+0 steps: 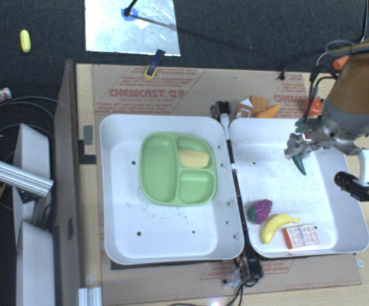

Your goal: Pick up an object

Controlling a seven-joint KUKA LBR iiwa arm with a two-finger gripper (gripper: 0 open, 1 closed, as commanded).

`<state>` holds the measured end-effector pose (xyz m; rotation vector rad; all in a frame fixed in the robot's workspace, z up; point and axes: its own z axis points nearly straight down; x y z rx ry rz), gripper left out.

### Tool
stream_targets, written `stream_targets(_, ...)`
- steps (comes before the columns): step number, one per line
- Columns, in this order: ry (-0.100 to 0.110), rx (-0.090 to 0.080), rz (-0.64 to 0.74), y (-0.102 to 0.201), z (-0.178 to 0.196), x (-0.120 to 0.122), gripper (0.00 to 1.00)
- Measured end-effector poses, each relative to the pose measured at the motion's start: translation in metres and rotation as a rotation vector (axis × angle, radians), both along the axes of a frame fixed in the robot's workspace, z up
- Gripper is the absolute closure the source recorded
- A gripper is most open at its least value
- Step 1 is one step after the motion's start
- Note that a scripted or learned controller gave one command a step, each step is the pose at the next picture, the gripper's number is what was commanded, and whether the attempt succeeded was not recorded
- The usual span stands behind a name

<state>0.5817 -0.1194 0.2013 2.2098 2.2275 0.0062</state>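
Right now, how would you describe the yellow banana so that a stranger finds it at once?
Look in the right-hand white bin, along its near edge. Three small things lie there in a row: a purple grape bunch, the curved yellow plastic banana, and a flat red-and-white carton. The banana is the middle one, the only yellow, crescent-shaped piece.

- A dark speckled carpet (248, 18) covers the floor around the bench.
- A shiny silver sheet (132, 19) lies on the carpet beyond the bench's far edge.
- Brown printed cardboard (165, 88) lines the bench top.
- Black cables (12, 116) coil off the bench's left edge, beside a white-and-metal frame (18, 177).
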Motion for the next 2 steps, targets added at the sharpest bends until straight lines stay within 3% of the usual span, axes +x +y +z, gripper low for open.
stream_targets(1, 0.001, 0.001, 0.001, 0.059, 0.019, 0.015, 1.0)
stream_targets(2, 0.002, 0.001, 0.0, 0.1, 0.034, 0.012, 1.0)
